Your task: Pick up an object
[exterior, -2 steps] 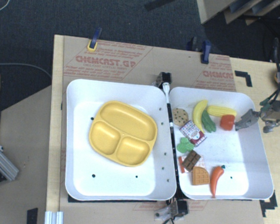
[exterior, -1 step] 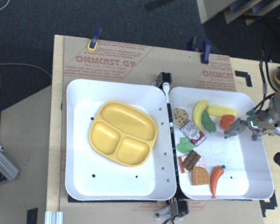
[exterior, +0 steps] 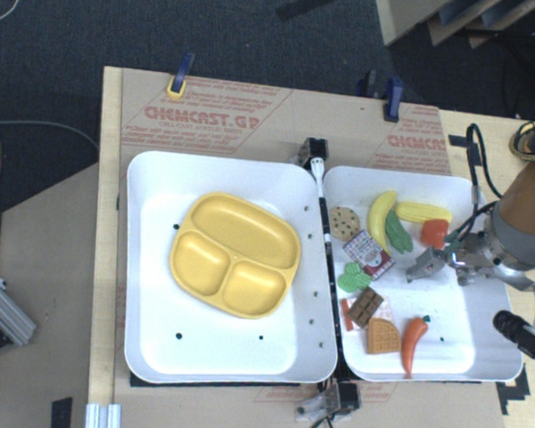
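The right bin [exterior: 457,316] holds several toy foods. A yellow banana [exterior: 380,215], a yellow corn cob [exterior: 423,213], a green pod [exterior: 398,232] and a red tomato [exterior: 434,232] lie near its far side. My gripper [exterior: 429,263] hangs low over the bin's middle, just below the tomato and right of a pink-and-white wrapper [exterior: 366,251]. I see nothing held in it. Nearer the front lie a green leafy piece [exterior: 354,279], a brown chocolate bar [exterior: 366,307], a tan waffle [exterior: 383,338] and an orange chili [exterior: 412,342]. A speckled cookie [exterior: 344,222] sits by the left wall.
The left bin [exterior: 226,350] bears a yellow divided plate [exterior: 235,254]. The grey arm [exterior: 525,228] with its orange band comes in over the right bin's right rim. Bare white floor shows in the right bin's right half, around [exterior: 466,303].
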Available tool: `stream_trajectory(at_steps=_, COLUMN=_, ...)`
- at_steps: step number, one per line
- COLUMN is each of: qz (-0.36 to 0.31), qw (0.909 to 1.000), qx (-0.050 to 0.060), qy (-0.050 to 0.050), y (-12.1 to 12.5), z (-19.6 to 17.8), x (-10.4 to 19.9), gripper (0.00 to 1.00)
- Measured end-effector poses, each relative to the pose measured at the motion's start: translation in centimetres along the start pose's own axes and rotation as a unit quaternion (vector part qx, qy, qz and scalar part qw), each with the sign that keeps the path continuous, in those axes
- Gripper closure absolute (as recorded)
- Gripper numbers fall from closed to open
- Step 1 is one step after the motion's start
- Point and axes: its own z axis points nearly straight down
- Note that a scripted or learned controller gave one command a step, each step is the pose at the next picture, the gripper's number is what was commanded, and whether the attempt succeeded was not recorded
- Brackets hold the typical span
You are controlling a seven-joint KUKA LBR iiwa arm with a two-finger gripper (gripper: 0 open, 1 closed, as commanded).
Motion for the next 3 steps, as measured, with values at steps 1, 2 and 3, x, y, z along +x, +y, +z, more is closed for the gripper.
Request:
stream_trajectory(at_steps=1, qz=0.000, qw=1.0000, qx=-0.001, qy=0.000, y=0.0, z=4.5, x=0.1, gripper=0.00)
stream_trajectory(at_steps=2, qz=0.001, qw=1.0000, qx=-0.004, qy=-0.002, y=0.1, z=3.2, x=0.0, gripper=1.00)
stream_trajectory(at_steps=3, qz=0.001, qw=1.0000, qx=-0.007, qy=-0.003, y=-0.6, z=-2.2, x=-0.8, gripper=1.00)
